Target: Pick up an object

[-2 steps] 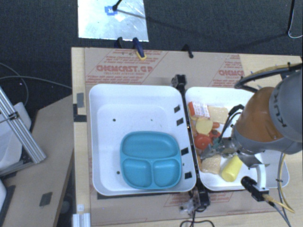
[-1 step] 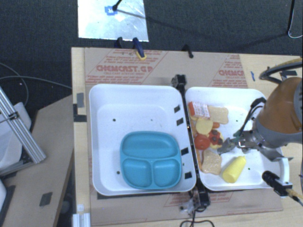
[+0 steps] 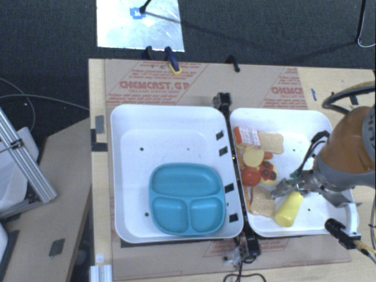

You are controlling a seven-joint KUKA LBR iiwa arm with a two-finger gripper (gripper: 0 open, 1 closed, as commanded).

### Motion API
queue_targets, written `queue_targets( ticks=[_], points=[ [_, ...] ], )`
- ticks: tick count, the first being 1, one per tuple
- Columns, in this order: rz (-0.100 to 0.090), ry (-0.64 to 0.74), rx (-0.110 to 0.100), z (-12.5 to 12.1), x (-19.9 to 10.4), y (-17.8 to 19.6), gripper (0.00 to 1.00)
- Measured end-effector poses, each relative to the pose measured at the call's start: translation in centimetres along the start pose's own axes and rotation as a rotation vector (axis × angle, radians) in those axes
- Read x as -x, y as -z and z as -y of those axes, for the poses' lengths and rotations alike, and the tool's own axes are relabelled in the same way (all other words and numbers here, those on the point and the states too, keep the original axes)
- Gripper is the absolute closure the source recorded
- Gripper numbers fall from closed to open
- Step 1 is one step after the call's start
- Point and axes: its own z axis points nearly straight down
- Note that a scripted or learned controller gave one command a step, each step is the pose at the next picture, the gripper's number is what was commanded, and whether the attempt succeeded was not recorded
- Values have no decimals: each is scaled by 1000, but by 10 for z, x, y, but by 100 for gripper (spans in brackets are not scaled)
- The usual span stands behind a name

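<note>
I see the gripper [image 3: 288, 187] low over the right bin [image 3: 320, 122], reaching in from the right, with the orange band of the arm [image 3: 346, 148] just behind it. I cannot tell whether the fingers are spread or pressed together; they blur into dark metal against the bin floor. Nothing shows clearly between them, so I do not count anything as held.

Directly below the fingers, touching or nearly touching them, lies a yellow bottle-shaped toy [image 3: 288, 209], tilted with its narrow end up toward the gripper. Just to the left of the fingers sits the pile of toy food: a red tomato [image 3: 251, 175], a piece with dark berries [image 3: 268, 171], a pale yellow round piece [image 3: 254, 157] above those, and a tan bread slice [image 3: 270, 141] further up. A red-and-white packet [image 3: 247, 136] lies at the top left of the pile. A second tan slice [image 3: 261, 202] rests to the lower left of the fingers, beside the yellow toy.

Well to the left of the fingers, across the divider, the left bin [image 3: 170, 128] holds a blue compartment plate [image 3: 188, 197]. Both bins stand on the desk [image 3: 194, 78], which is covered with printed cardboard.
</note>
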Motion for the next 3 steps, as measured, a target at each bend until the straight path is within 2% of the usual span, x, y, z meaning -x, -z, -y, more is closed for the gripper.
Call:
queue_targets(
  ticks=[1,2,3],
  points=[
    [1,0,3,-1,26,-13,0],
    [3,3,9,-3,24,-1,100],
    [1,10,14,-15,-6,108,100]
  ],
)
